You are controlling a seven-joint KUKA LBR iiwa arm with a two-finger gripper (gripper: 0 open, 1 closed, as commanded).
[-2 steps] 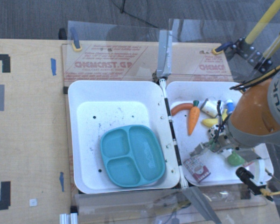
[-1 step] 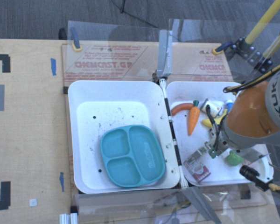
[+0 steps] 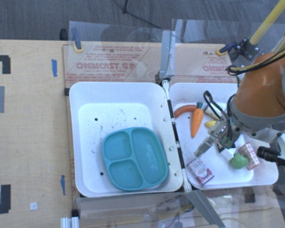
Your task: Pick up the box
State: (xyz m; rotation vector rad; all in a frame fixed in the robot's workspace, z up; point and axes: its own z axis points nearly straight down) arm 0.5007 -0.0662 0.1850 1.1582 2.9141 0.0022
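Note:
A small red-and-white box (image 3: 200, 170) lies flat at the front left of the right bin (image 3: 266, 177). A second small pinkish box (image 3: 250, 155) rests near the bin's front right, beside a green ball-like item (image 3: 238, 162). My gripper (image 3: 203, 149) hangs low over the middle of the right bin, pointing down-left. Its tip is just above and behind the red-and-white box, and I see nothing held in it. The grey and orange arm covers the bin's right part.
In the right bin an orange carrot (image 3: 196, 119), a red sausage-like piece (image 3: 184, 110) and a small yellow item (image 3: 211, 124) lie behind the gripper. The left bin (image 3: 85, 103) holds a teal divided plate (image 3: 134, 158). A black cable loops near the wrist.

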